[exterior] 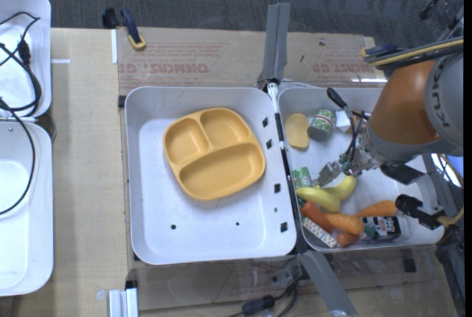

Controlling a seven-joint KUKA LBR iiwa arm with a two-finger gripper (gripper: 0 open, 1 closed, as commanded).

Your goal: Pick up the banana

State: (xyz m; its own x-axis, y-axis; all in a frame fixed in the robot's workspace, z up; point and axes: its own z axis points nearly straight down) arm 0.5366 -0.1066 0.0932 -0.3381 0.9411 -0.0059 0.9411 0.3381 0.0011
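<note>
Right-hand shallow white bin point(435, 238) is noted as crowded; left-hand shallow white bin point(147, 183) carries a yellow-orange three-compartment plastic plate point(214, 153). Both bins are set on a tan cardboard-covered counter point(199, 57).

The curved yellow banana point(324, 195) is seen lying near the left wall of the right bin, towards the front. Two orange carrots point(335, 222) are pressed along its near side, a green printed packet point(302, 178) sits just beside its left end, and a small dark-labelled carton point(380, 228) lies further right. A pale yellow flat oval piece point(297, 130) and a small green-labelled can point(321, 124) are placed further back, apart from the banana.

The grey arm's pincer point(341, 169) is lowered just above the banana's upper right end. Whether its tips are spread or pressed together cannot be told at this size, and no object is seen between them; contact with the fruit cannot be confirmed either.

Handling is judged as follows: the banana is taken to be light, fairly firm and smooth-skinned, so it is likely to slip or roll under an off-centre squeeze. The thick middle, gripped across the narrow width, is considered the best hold. The tapered ends are judged poor. The touching carrots are expected to obstruct a fingertip on the near side
</note>
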